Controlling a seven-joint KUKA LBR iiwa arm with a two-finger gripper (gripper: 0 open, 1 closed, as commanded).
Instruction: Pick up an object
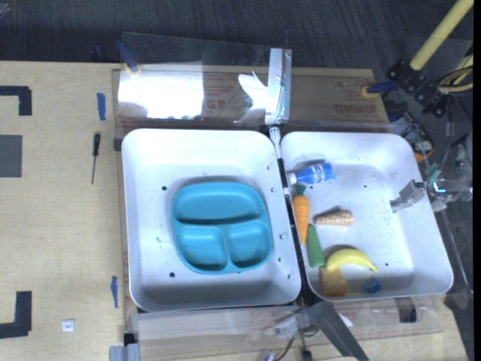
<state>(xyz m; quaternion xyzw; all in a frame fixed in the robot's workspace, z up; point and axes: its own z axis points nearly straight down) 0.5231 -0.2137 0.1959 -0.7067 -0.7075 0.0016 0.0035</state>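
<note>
In the right bin (391,145), we judge the banana (350,260) light, smooth, best pinched mid-curve. We cannot tell the end effector's (409,194) state.

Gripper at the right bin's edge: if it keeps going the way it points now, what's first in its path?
The gripper points left and down into the right bin. Bare bin floor most likely comes first. If it stayed above the floor, the corn cob is next in that line. Depth is unclear from one view.
</note>
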